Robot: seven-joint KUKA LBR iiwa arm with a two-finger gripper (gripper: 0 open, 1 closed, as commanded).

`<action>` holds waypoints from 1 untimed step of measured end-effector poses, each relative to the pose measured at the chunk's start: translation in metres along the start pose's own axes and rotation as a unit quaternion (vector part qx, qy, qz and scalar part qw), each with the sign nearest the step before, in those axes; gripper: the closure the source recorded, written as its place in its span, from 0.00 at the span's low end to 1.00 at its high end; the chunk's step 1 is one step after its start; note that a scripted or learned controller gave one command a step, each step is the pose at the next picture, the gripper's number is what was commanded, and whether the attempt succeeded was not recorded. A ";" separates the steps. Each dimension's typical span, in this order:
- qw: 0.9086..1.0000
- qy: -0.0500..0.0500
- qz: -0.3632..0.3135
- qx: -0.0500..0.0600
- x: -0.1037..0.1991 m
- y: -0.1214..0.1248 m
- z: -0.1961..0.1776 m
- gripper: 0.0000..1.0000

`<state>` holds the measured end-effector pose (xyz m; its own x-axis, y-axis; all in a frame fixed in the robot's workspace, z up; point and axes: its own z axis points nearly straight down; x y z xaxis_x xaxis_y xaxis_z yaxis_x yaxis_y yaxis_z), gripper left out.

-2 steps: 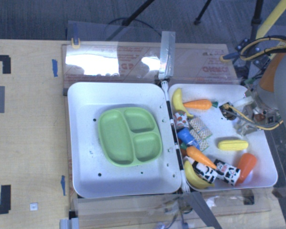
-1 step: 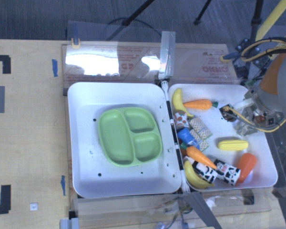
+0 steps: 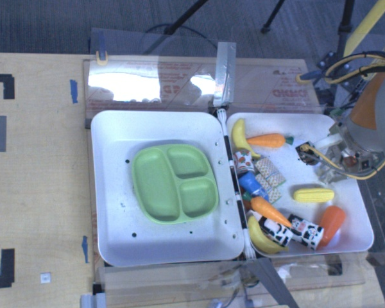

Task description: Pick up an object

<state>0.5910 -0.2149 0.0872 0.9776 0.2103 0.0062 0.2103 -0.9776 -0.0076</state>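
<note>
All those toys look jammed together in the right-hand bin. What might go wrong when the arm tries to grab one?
The toys crowd along the divider: a carrot lies across a banana and beside a blue bottle, so a grab could catch two or knock neighbours aside. The corn lies apart and looks easier. The gripper hangs over the bin's right side, near loose cables that could snag.

We see a light wooden bench (image 3: 32, 191) carrying two shallow white bins side by side. The left bin (image 3: 109, 236) sits near the middle of the bench, and the right bin (image 3: 356, 226) lies against the bench's right edge, touching its neighbour. Black angle marks (image 3: 3, 85) and short blue tape strips (image 3: 73, 90) mark the left part of the wood.
</note>
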 end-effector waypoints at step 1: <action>1.000 -0.004 0.001 0.002 0.006 0.002 0.002 1.00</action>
<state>0.5973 -0.2156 0.0856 0.9780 0.2086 -0.0026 0.2086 -0.9779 -0.0123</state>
